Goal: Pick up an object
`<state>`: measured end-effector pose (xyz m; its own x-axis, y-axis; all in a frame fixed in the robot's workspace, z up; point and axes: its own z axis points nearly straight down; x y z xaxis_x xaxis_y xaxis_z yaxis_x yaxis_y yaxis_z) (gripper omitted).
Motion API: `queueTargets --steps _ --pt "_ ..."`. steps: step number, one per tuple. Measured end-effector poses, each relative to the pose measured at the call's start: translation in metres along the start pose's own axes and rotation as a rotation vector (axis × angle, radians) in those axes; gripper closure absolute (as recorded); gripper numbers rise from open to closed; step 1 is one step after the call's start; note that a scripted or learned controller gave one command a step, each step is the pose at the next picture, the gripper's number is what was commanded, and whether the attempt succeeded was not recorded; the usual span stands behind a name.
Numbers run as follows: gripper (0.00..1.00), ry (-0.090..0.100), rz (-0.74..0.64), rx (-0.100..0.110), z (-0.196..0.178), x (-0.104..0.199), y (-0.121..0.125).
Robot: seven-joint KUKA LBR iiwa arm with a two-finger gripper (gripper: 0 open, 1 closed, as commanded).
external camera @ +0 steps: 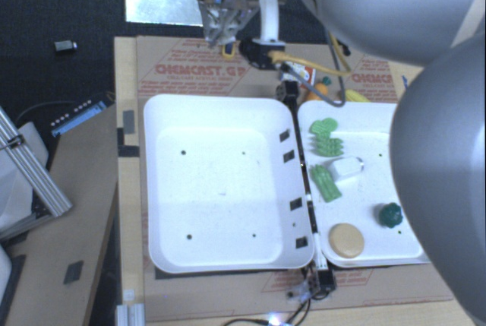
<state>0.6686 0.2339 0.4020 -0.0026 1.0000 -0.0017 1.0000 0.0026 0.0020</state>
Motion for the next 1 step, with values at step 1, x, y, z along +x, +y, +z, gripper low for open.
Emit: queueTargets --steps 1 --pt "1.0 0.0 0.0 -0.001 -0.0005 0.0001 0.0"
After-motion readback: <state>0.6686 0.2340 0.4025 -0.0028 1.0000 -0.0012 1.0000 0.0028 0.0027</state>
